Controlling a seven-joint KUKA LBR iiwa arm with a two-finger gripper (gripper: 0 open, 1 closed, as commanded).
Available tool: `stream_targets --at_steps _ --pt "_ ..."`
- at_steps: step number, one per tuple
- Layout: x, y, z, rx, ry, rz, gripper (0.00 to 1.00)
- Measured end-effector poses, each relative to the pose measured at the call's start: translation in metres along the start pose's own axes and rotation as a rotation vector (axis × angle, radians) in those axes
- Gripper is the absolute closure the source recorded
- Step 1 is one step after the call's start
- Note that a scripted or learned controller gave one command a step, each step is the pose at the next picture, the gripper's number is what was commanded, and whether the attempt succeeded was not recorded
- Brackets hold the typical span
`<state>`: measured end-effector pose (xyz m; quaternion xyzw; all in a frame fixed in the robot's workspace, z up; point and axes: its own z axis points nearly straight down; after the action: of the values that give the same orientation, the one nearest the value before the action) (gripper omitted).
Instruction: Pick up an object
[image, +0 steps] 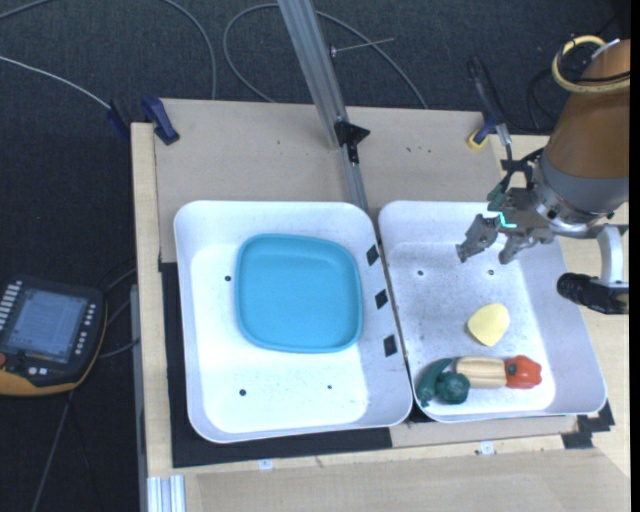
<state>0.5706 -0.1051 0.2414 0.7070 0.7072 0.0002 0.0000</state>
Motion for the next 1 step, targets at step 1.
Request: stream_targets --at_steps 1 --pt "0.0000 0.0000 0.0000 0.000 0.000 0.000 0.00"
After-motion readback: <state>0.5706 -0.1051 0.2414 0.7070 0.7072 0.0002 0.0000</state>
